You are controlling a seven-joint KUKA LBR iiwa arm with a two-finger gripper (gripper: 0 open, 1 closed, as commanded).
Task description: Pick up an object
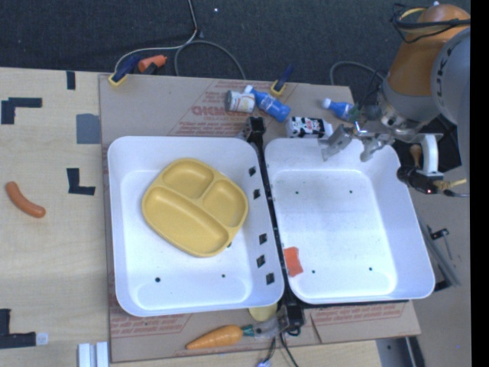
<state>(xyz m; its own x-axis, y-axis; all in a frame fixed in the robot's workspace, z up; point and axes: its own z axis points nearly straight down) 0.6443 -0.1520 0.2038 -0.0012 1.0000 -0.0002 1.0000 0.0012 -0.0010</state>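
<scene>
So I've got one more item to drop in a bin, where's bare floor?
Most of the right bin, apart from the orange piece at its near-left corner. The left bin is crowded by the yellow tray; only its near strip is free.

Up top in my view there's dark speckled carpet point(229, 14) right across the frame, a thin cable point(191, 21) trailing down over it. Below that, my bench: pale wood tabletop point(46, 266) on the left, black tape marks point(21, 109) stuck on it at the upper left and lower left. A brown cardboard sheet point(191, 105) covers the middle of the frame. Light's even, soft, no hard shadows anywhere.
</scene>
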